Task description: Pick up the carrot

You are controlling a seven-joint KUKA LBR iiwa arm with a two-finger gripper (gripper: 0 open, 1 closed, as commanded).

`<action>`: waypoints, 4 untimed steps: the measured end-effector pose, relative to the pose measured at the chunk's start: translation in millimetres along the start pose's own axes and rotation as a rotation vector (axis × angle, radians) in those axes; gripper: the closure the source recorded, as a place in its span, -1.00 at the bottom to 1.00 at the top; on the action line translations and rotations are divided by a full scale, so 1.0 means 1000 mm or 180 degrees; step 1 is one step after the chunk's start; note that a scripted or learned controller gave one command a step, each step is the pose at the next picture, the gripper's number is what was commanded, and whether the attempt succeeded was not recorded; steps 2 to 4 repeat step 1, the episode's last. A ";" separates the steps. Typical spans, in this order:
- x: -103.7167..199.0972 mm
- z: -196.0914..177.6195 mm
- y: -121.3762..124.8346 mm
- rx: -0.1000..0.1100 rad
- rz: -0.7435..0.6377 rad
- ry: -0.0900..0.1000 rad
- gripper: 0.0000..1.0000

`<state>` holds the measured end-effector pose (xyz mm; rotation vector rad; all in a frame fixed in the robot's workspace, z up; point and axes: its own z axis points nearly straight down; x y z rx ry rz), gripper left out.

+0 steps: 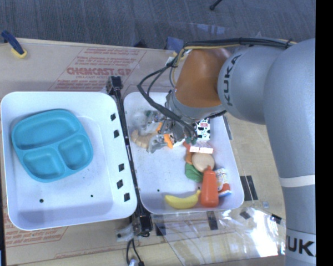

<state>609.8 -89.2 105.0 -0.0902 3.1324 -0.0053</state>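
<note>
1. Camera view: the carrot (168, 141) lay in the right bin (155, 187), in its upper middle, only a small orange part showing, so its long axis and pointing could not be told.
2. The claw (175, 131) hung directly over the carrot, under the arm's orange band (198, 79); whether it was released or clenched could not be told.
3. Pale, blurred items (144, 137) lay just left of the carrot, touching or nearly so.
4. Lower right sat a round bun-like item (202, 160), a green piece (192, 172), an orange-red bottle (209, 188) and a banana (182, 200).
5. The left bin (61, 204) held a blue divided plate (51, 144).
</note>
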 end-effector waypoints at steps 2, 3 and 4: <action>0.059 -0.090 0.032 -0.0007 0.1092 0.0008 1.00; 0.059 -0.090 0.032 -0.0007 0.1092 0.0008 1.00; 0.059 -0.090 0.032 -0.0007 0.1092 0.0008 1.00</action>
